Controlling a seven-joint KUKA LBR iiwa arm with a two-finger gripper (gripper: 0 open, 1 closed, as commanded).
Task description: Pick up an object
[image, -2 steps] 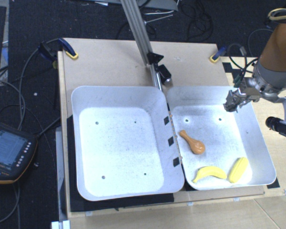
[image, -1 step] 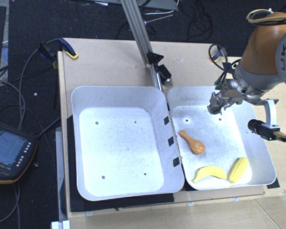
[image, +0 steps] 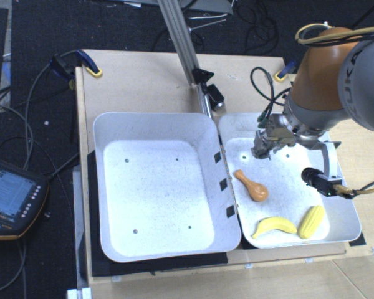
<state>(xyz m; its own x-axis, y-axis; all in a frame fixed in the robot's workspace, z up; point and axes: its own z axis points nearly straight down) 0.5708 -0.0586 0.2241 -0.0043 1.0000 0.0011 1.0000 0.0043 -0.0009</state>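
Note:
The right bin [image: 287, 242] holds three objects. An orange-brown gourd-shaped toy [image: 252, 187] lies near its middle left, narrow end pointing up-left. A yellow banana [image: 274, 227] lies near the front edge, with a yellow corn cob [image: 311, 221] just right of it. My gripper [image: 262, 149] hangs over the back left part of this bin, above and slightly right of the gourd toy. Nothing shows between its fingers.
The left bin [image: 156, 185] sits beside the right one, with black clips [image: 226, 182] along the shared rim. A slanted metal pole [image: 184, 42] rises from behind the bins. A black fitting [image: 318, 180] juts from the wrist over the right bin. A teach pendant [image: 9, 198] lies far left.

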